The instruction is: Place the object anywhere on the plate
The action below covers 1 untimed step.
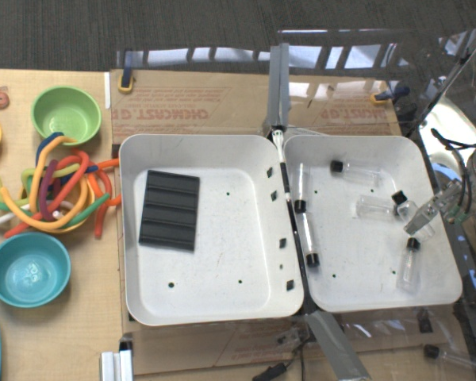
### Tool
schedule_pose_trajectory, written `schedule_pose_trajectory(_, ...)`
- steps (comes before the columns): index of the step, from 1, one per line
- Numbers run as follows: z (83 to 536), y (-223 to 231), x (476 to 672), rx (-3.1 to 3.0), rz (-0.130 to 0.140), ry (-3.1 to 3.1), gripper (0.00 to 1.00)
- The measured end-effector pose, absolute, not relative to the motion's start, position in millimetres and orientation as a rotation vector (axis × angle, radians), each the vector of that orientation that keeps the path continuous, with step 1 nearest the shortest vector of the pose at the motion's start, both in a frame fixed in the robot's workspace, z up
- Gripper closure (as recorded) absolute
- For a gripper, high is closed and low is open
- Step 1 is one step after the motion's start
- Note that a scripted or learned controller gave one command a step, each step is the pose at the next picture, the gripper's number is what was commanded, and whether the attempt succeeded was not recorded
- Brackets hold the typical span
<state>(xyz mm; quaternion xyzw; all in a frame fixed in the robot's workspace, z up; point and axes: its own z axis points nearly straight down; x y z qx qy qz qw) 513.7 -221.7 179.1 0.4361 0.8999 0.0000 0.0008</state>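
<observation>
Counter (55, 324): wooden top on the left, brown cardboard under the two bins.
Left bin (143, 292): shallow, white, carries one black ribbed plate and nothing more.
Right bin (381, 292): shallow, white, carries all the clear tubes.
Black ribbed plate (170, 209): flat in the left part of the left bin, bare on top; taken here as the plate of the task.
Arm (460, 193): seen at the right edge, above the right wall of the right bin, much blurred by reflections.
Pincer (422, 215): a grey slanted part just above the right side of the right bin; open or clenched, cannot tell; nothing seen between it.
Long tubes by the divider (302, 217): two clear tubes with black caps, lying along the left wall of the right bin, one after another.
Upper tube (355, 170): clear, black cap to the left, near the far wall.
Middle tube (381, 205): clear, black cap to the right, just beside the pincer; probably the object aimed at, only a judgement.
Lower tube (410, 262): clear, black cap up, near the right front corner.
Done: apparently only the approach to the right bin.
Left: grasp of one tube, lift, carry over the divider, setting down on the black ribbed plate.
Progress: early, judged from the bare plate and all tubes lying in the right bin.
</observation>
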Motion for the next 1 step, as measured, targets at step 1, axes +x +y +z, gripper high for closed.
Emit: schedule_pose_trajectory(1,176.0,-222.0,477.9,1.265,0.000,2.876,1.00)
